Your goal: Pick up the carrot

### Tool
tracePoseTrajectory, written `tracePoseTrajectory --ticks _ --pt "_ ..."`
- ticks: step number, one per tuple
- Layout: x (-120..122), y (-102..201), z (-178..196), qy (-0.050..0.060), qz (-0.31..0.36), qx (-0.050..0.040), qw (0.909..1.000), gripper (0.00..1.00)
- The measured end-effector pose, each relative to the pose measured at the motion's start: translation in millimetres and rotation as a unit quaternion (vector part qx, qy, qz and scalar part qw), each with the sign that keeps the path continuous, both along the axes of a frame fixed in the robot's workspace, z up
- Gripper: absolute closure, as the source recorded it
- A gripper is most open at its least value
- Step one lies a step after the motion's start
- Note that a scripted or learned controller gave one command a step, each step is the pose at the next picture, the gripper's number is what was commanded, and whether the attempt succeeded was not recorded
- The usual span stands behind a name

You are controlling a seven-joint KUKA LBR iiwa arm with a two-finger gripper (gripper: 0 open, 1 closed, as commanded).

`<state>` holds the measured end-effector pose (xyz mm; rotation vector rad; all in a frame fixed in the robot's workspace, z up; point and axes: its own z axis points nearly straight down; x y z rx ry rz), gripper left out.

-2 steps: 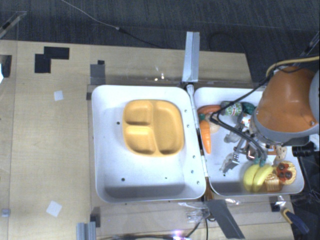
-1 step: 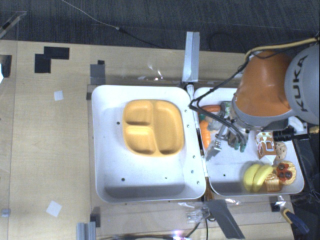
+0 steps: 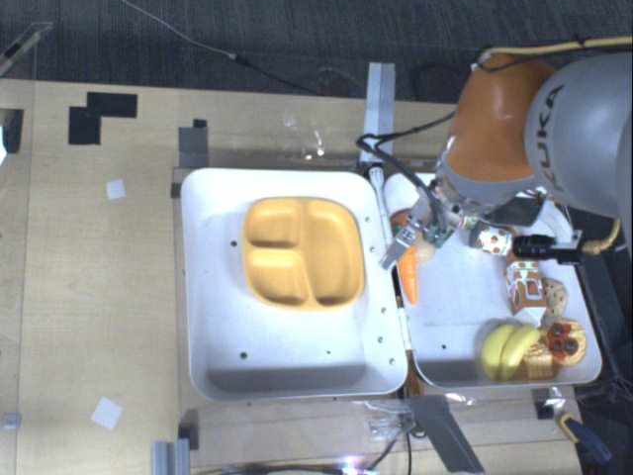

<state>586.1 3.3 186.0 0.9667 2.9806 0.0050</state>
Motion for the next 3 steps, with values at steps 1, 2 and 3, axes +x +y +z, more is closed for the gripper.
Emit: tracePoseTrajectory --ticks 1,2,3 --pt "-54 -2 -1 0.002 -0.191 0.0012 0.9816 0.00" --pt "-18 -49 -1 0.001 -0.198 0.0003 0.9803 0.00" --pt "4 0 0 0.001 -0.184 0.0019 0.9829 0.00"
